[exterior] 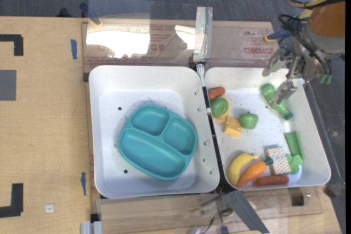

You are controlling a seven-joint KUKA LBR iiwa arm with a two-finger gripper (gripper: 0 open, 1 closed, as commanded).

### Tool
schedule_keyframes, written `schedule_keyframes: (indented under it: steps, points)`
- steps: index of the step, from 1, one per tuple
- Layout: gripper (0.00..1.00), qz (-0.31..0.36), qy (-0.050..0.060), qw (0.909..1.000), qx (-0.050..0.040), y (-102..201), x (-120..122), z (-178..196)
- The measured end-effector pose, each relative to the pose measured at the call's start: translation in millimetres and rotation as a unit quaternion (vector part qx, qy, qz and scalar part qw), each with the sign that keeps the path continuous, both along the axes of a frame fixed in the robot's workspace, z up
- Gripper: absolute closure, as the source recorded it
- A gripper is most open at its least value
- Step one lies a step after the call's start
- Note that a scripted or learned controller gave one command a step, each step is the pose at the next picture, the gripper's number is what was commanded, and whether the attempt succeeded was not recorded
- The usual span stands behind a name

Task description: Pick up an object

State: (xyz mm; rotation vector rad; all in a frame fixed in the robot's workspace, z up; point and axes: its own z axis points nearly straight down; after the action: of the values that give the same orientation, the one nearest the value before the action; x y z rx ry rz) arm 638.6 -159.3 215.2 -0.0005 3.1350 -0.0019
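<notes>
My gripper (273, 86) hangs over the far right part of the right bin (315, 118), and its two grey fingers (283, 93) look spread open. A green toy piece (268, 91) lies in the bin right under them, not gripped, with a second green piece (283, 112) just in front. Further left lie an orange-red sausage (216, 92), a green apple (220, 107), a yellow cheese wedge (232, 127) and a small green fruit (248, 120).
Near the right bin's front are a banana (239, 166), a carrot (253, 171), a red sausage (271, 180), a patterned block (277, 157) and a green cucumber (293, 143). A teal divided plate (158, 141) lies in the left bin (104, 90).
</notes>
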Motion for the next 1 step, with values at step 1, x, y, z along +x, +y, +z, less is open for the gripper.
schedule_keyframes:
  steps: [1]
  points:
    - [0.00, -0.039, 0.005, 0.9992, 0.0021, -5.2, 11.8, -122.8]
